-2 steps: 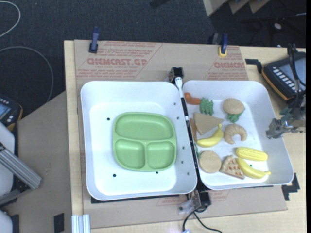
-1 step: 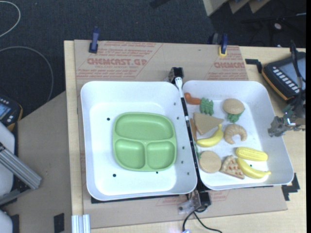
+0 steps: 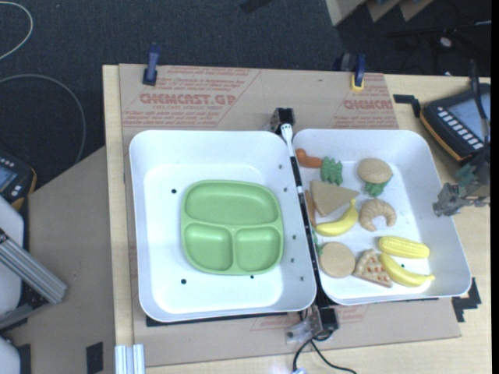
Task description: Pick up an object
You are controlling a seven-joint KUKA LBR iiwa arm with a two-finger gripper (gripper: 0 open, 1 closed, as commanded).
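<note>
The gripper (image 3: 454, 197), at the picture's three o'clock edge, looks like a small grey-green metal piece with thin, dark prongs. Its outline is blurred, so screws, cables and markings cannot be made out.

you can read red print on the brown cardboard sheet (image 3: 234, 92) under the bins: "chemcast g.p" stands behind the left bin, and the same word "chemcast" shows again, partly cut off, behind the right bin. smaller red lines beneath each are too fine for you to read.
</note>
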